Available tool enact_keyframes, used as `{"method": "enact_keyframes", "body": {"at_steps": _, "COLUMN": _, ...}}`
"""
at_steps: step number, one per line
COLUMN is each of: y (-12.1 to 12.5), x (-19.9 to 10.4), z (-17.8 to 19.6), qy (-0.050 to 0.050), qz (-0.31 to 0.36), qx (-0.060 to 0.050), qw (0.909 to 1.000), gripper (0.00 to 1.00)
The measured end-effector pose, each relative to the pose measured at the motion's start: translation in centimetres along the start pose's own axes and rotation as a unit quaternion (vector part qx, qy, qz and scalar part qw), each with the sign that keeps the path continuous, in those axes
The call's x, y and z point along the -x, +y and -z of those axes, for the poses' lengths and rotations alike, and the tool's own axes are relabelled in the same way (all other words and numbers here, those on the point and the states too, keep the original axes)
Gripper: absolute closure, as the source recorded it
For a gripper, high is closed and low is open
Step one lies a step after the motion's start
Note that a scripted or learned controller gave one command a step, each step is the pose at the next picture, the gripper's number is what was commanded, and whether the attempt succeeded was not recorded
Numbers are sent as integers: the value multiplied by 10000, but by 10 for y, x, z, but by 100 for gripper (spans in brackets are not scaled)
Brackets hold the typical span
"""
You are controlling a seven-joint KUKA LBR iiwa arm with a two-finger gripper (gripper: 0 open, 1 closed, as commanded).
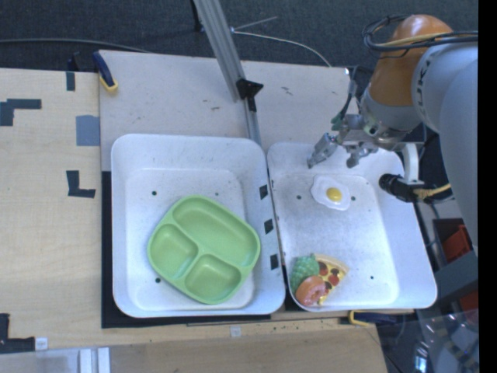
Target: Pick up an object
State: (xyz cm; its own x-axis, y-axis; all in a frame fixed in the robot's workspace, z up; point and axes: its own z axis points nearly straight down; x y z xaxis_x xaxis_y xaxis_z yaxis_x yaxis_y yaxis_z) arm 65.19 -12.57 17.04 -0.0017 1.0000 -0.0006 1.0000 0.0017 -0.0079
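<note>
Two shallow white bins sit side by side on a bench. The left bin (124,208) holds a green divided plate (203,249) with three compartments. In the right bin (404,263), a toy fried egg (335,193) lies toward the far end, while a toy pizza slice (318,278) rests at the near left corner. The gripper (337,156), its fingers spread apart and holding nothing, hovers over the right bin's far edge, just beyond the egg.

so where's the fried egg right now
The fried egg lies in the right bin, near its far edge, just below the gripper.
</note>
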Motion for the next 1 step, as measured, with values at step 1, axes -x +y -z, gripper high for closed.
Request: {"method": "enact_keyframes", "body": {"at_steps": 1, "y": 1, "x": 2, "z": -45, "qy": -3, "qz": 1, "qx": 7, "qw": 10000, "gripper": 0}}
